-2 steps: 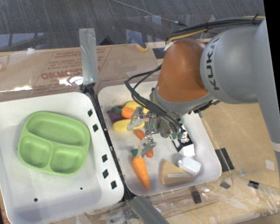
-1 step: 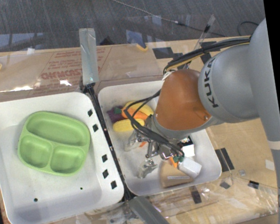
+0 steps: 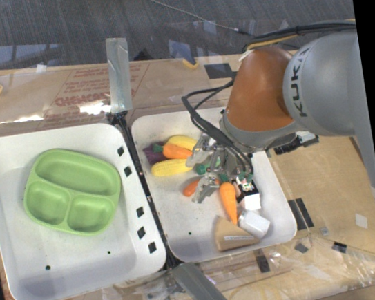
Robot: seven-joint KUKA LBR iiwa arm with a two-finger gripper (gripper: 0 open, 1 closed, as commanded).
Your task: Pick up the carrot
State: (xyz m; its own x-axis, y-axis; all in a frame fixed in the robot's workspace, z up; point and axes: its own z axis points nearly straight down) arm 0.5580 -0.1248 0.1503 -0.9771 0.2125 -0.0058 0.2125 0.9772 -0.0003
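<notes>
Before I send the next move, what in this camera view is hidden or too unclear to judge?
- Gripper: a small tangle of metal under the arm's wrist; whether it is open or shut, or touches the carrot, is unclear.
- Purple thing: mostly hidden behind the yellow pieces; unidentifiable.
- Orange bit beside the gripper: partly covered, too small to name.
- Tan piece: partly under the white block.

The arm (image 3: 284, 96) hides the right bin's (image 3: 182, 251) far corner.

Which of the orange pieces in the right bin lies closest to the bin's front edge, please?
The carrot, long and tapered, pointing down toward the front beside the white block; the other orange pieces sit farther back among the yellow ones.
</notes>
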